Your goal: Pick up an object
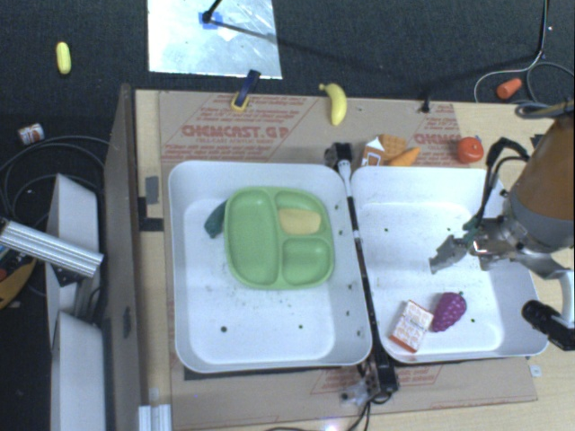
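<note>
Right, tool (pixel 446 256) hovers in the right bin (pixel 395 196), fingers look spread, nothing between them. Nearest targets: purple grape bunch (pixel 449 311) and small red-and-white packet (pixel 411 325), touching each other near the bin's near wall. I'd go for the grapes, drop straight down, clear of the packet. Fingertips are small and blurry; arm's upper part is cut off at right

Purple grape bunch (pixel 449 311) beside small carton (pixel 411 325), right bin.
</note>
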`<state>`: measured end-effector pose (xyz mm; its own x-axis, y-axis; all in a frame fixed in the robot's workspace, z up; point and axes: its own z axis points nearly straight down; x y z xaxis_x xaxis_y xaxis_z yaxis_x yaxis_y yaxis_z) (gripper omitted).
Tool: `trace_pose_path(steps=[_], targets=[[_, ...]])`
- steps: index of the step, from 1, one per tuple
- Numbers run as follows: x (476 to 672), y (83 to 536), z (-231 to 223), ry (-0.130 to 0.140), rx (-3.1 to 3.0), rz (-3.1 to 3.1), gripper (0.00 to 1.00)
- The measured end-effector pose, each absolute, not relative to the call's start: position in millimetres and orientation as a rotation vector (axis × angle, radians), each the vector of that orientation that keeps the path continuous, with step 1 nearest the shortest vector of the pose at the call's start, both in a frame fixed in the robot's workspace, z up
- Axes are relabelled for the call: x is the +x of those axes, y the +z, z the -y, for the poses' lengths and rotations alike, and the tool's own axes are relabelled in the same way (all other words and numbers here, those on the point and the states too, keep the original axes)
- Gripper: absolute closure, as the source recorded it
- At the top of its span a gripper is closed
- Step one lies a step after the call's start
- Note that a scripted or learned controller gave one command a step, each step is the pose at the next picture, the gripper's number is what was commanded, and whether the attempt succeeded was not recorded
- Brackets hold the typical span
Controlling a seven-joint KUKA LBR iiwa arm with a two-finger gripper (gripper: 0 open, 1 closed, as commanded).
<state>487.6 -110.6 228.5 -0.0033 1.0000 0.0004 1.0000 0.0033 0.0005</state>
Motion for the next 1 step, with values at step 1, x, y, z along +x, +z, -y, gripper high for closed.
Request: trace_pose_path(steps=[1], targets=[[485.0, 82.9, 151.3, -0.004, 2.227, -2.219, 0.0]])
